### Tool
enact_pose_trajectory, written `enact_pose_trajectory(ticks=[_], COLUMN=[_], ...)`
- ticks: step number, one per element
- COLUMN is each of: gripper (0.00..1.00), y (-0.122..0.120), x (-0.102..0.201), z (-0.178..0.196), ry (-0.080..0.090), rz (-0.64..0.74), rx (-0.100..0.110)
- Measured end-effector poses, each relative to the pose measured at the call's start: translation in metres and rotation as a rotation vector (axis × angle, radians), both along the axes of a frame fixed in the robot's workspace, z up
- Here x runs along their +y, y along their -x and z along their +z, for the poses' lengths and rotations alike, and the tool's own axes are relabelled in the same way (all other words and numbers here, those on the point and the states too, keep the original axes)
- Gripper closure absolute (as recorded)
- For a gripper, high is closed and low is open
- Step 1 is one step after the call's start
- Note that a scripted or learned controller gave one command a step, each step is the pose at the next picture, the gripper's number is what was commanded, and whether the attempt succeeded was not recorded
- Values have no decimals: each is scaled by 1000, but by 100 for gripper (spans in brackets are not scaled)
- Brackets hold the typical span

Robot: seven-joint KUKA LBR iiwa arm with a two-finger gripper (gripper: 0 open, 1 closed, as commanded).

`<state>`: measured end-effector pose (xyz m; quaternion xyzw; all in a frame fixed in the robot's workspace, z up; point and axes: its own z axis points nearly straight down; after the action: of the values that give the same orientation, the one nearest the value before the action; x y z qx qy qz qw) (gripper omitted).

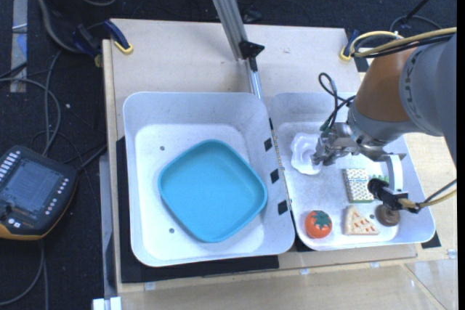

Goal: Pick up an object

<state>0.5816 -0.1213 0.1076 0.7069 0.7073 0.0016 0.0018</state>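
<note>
Claw [320, 156] over white object [304, 155] (axis unclear).

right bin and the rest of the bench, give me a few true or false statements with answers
1. A blue tray lies in the left bin. True.
2. The gripper is over the left bin. False: it is over the right bin, above a white object.
3. A tomato sits near the right bin's front edge. True.
4. The tomato lies on the blue tray. False: it is in the right bin, beside a pizza slice.
</note>
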Motion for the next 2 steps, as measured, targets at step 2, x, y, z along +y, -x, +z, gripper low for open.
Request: enact_pose_trajectory(ticks=[2], gripper=[100], y=[1], x=[4], z=[121], ry=[0], rz=[1], rx=[-1])
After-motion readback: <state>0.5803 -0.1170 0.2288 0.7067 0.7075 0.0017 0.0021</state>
